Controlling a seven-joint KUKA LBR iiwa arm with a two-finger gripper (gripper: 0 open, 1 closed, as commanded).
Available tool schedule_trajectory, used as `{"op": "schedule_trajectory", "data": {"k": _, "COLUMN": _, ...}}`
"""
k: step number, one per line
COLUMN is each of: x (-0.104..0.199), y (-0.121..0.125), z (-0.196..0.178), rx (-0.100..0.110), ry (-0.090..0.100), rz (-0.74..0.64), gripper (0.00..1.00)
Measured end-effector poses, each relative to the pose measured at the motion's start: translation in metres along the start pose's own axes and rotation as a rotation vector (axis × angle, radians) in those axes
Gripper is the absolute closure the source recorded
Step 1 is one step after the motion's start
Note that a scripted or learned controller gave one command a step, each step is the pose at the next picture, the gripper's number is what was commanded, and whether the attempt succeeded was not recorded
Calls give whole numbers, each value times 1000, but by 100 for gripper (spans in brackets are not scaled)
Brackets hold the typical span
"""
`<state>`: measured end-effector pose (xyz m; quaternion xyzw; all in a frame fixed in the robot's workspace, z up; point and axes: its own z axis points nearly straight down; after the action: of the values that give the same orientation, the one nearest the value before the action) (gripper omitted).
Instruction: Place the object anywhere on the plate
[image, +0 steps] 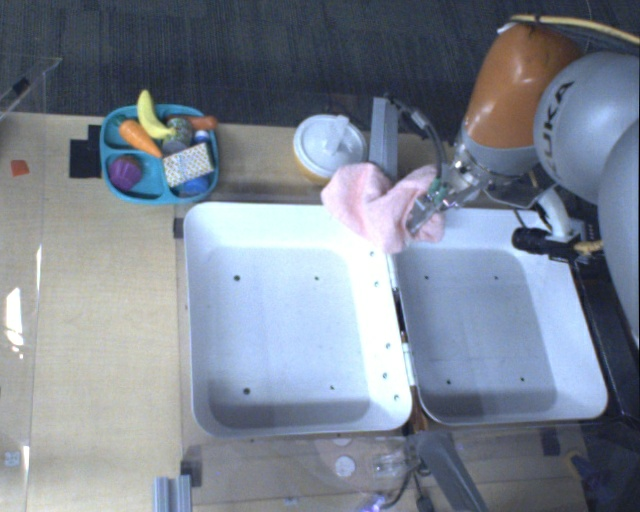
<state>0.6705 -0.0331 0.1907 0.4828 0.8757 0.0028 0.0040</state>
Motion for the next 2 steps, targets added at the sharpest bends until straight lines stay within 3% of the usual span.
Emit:
{"op": "schedule_trajectory", "data": {"k": 1, "x": 0, "y": 3, "z": -36, "rx": 0, "ry": -1, "rz": -5, "gripper": 100}}
{"op": "schedule_trajectory", "data": {"k": 2, "x": 51, "y": 17, "z": -27, "rx": 2, "ry": 3, "rz": -410, "gripper": 100}}
